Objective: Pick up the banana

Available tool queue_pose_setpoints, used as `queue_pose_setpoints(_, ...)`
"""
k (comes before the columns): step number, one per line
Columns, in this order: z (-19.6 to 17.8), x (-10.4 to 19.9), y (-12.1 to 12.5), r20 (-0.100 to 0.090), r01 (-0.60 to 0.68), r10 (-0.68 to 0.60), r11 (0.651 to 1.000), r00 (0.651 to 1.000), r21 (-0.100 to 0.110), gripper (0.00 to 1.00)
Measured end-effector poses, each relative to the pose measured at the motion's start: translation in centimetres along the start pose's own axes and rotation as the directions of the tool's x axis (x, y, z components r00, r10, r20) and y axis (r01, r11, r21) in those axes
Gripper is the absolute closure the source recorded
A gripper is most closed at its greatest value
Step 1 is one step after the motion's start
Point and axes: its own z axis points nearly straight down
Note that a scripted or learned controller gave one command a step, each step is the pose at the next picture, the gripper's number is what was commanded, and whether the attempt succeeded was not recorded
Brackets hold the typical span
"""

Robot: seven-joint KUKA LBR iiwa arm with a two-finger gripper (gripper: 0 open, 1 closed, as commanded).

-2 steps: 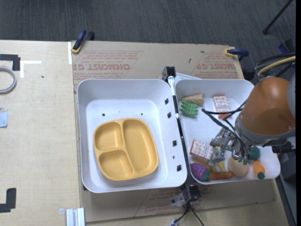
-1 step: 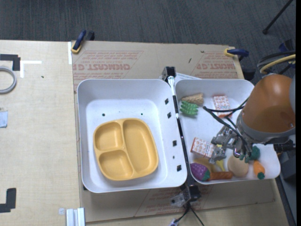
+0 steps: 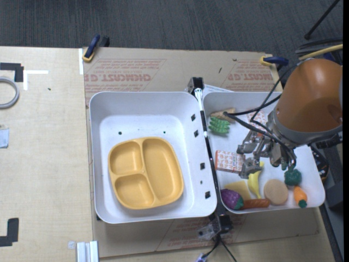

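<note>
Gripper [image 3: 252, 156] hangs low in the right bin [image 3: 313, 162], mid-right of the frame, directly above the banana [image 3: 254, 182]. How wide it is set cannot be told, the metal parts blur together against the clutter, and nothing visibly sits in its grasp.

Banana lies at the lower middle of the right bin, yellow, partly tucked under the gripper, with a pale yellow piece [image 3: 235, 188] and a purple toy [image 3: 232, 199] just to its lower left. A round tan piece [image 3: 276, 191] is just right of it, a reddish sausage-like toy [image 3: 256, 203] below, a small printed carton [image 3: 227, 160] to the upper left.

Risk: crowding. Neighbours sit so near the banana that a descent off-centre could catch the carton or tan piece, or nudge the banana away. Its curved smooth skin probably slips from a shallow pinch.

Arm pose: orange band [image 3: 313, 97] fills the upper right of the frame, wrist angled down and leftward into the bin, cables [image 3: 262, 111] trailing across. Left bin [image 3: 103, 146] holds a yellow divided plate [image 3: 145, 172], well apart.
</note>
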Motion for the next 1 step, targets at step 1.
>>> queue_pose_setpoints(1, 10.02, 0.21, -4.68, -0.002, -0.032, 0.032, 0.999, 0.999, 0.000, 1.00)
